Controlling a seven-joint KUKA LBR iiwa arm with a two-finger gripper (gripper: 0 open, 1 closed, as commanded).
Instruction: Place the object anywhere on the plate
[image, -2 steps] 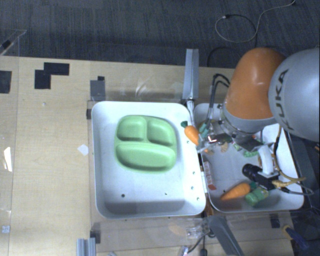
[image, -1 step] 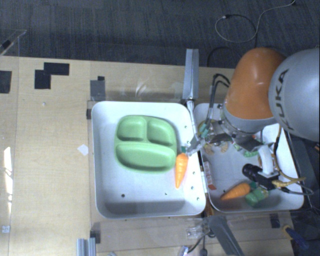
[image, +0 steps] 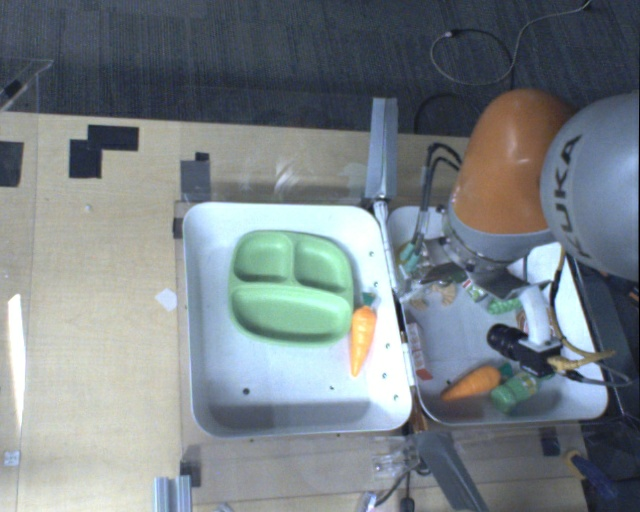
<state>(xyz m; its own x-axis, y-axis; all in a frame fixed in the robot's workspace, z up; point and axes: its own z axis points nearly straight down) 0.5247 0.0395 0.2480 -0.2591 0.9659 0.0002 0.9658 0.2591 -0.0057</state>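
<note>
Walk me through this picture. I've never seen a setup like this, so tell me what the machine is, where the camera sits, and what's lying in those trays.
The camera is fixed above a bench and looks down at a slant. The big grey and orange shape at the right is a robot arm reaching in over the right bin.

Two shallow white bins sit side by side. In the left bin lies a green plate with three sections. A toy carrot lies just beside the plate's right edge, on the bin floor, not on the plate.

In the right bin lies a second carrot with a small green thing next to it.

The arm's own body covers its gripper, so I can't tell whether it holds anything.
</note>
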